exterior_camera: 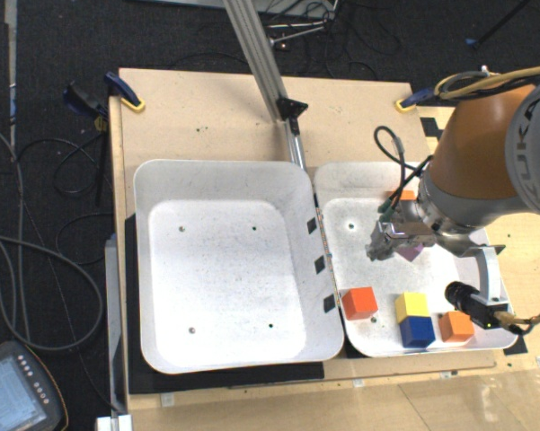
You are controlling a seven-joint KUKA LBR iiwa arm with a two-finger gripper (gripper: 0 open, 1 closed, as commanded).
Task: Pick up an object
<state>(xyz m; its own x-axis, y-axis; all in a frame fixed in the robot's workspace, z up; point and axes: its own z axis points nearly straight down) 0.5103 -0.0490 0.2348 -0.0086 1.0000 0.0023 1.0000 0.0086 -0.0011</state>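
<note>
The arm [485, 160] hides part of the right bin [341, 196] and a purple object [411, 251].

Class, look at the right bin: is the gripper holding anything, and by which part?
It cannot be told. The gripper sits low over the right bin, with a purple object beside it, but no grasp is visible.

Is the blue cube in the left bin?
No, the blue cube sits in the right bin, near its front edge just below the yellow cube.
</note>
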